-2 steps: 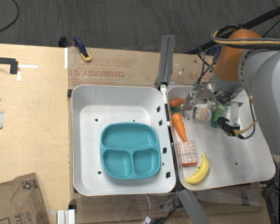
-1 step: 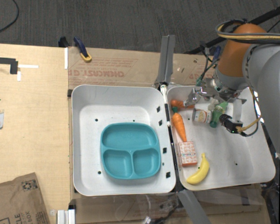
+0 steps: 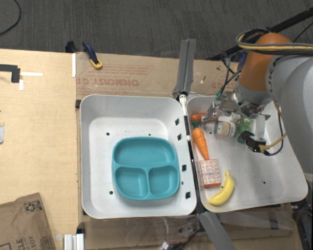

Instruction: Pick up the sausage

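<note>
The sausage [image 3: 197, 117] looks like a short reddish-orange piece lying near the back left corner of the right bin [image 3: 277, 187], just above the carrot's top. My gripper [image 3: 216, 111] hangs low over the back of that bin, right next to the sausage on its right side. The wrist and cables hide the gripper's tip. Nothing can be made out between its fingers.
In the right bin lie an orange carrot [image 3: 200, 142], a small pink-and-white box [image 3: 209, 173], a yellow banana [image 3: 222, 191], and a white bottle [image 3: 225, 129] with a green item [image 3: 244, 132] under the wrist. The left bin [image 3: 94, 145] holds a teal divided plate [image 3: 146, 167].
</note>
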You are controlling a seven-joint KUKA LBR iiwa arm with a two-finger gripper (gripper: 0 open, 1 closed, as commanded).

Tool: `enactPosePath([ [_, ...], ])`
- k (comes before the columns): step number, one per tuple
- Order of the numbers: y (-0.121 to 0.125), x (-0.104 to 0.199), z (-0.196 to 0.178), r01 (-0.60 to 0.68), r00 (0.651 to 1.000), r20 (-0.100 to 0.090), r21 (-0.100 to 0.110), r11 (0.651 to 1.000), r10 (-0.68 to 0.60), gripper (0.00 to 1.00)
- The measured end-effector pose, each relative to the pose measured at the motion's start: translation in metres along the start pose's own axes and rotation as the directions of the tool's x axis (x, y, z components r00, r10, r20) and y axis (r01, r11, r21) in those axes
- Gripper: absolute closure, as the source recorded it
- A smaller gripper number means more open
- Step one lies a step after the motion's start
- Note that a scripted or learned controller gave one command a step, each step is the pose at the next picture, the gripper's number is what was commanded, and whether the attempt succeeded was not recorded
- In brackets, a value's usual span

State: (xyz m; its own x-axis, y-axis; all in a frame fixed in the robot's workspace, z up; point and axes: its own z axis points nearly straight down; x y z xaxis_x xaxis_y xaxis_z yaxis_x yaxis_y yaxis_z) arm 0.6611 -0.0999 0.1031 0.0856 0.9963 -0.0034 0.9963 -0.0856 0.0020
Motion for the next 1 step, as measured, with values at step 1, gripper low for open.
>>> enactPosePath([
  [1, 0.0000, -0.0008, -0.0081, -0.001, 1.000, 0.001, 0.000, 1.000, 0.001, 1.00],
])
